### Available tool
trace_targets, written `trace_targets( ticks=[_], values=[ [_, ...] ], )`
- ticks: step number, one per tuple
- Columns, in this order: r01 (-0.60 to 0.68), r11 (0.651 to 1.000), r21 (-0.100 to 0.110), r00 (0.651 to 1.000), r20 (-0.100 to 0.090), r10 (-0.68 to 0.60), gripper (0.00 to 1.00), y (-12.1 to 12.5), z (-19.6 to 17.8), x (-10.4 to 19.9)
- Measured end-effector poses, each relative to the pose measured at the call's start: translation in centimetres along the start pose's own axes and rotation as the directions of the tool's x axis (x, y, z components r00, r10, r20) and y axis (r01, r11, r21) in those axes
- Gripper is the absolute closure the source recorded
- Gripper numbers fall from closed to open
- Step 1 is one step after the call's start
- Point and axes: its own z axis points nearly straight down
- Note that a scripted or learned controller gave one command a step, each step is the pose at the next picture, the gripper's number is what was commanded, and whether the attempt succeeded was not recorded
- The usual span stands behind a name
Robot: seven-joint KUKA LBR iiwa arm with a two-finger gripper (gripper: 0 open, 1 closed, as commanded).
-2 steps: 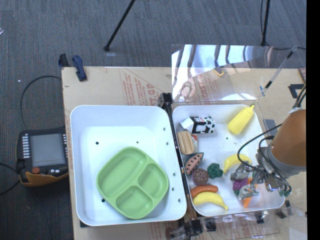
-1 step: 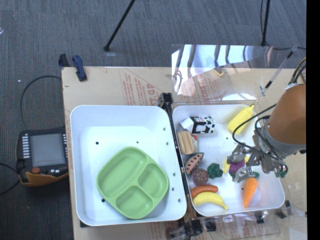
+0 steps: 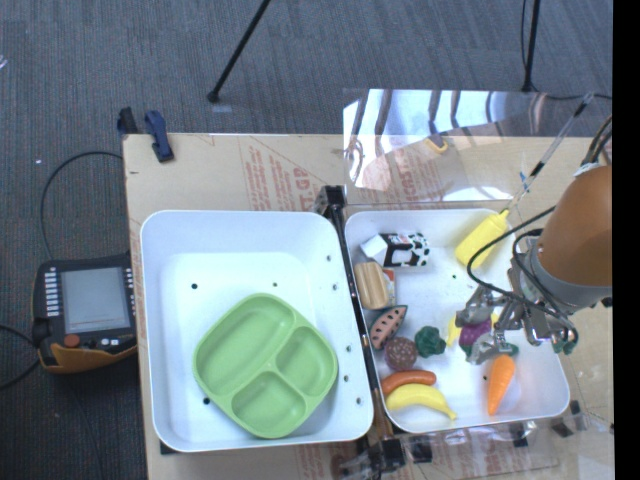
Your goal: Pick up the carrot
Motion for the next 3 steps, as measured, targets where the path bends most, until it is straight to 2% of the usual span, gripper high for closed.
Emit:
trace_targets(
  ticks=[1, 2, 3],
  values=[
    [0.343, 0.939, 0.001, 0.939, -0.005, -0.343, 1.0, -4.0, 2.5, 3.4],
    [0.332, 0.943, -0.002, 0.943, -0.002, -0.332, 1.0, -3.9, 1.5, 3.3],
    [0.426, 0.905, -0.001, 0.905, -0.003, -0.426, 1.0, -4.5, 5.6, 2.2]
  ],
)
